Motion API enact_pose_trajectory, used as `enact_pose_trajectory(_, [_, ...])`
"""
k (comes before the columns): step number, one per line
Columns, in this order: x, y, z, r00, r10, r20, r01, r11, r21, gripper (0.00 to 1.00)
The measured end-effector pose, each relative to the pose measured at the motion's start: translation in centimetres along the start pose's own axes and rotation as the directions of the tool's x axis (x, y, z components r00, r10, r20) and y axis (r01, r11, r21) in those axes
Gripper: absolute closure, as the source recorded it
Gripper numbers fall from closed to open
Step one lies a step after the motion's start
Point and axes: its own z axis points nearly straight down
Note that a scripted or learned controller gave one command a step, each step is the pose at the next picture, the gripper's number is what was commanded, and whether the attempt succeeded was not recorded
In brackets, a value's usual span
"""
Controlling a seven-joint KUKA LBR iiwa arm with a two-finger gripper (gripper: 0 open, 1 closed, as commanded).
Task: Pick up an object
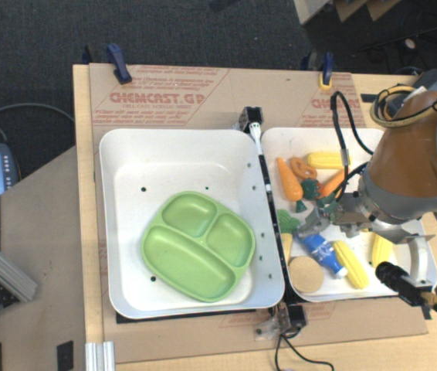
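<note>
Camera view: gripper [316, 219] down low in the right bin [276, 141], finger state impossible to tell, hovering above blue tube [320, 252] and green toy [287, 221], yellow corn [350, 263] just beside, carrot [288, 178] behind, green divided plate [198, 245] alone in the left bin [118, 207].

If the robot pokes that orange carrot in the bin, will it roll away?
The carrot looks round and tapered, so it would probably roll in a curve, not straight. Toys crowd it, like the corn, so it likely stops soon. It looks like smooth plastic, perhaps slippery to pinch.
</note>
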Motion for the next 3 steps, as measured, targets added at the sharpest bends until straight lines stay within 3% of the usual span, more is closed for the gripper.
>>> enact_pose_trajectory(1, [6.4, 0.4, -10.3, 1.0, -0.011, 0.0, 0.011, 1.0, -0.019, 0.0])
enact_pose_trajectory(2, [8.4, 0.1, 0.6, 1.0, -0.003, 0.001, 0.003, 1.0, 0.005, 0.0])
enact_pose_trajectory(3, [0.9, 1.0, 0.0, 1.0, 0.005, 0.006, -0.005, 1.0, -0.009, 0.0])
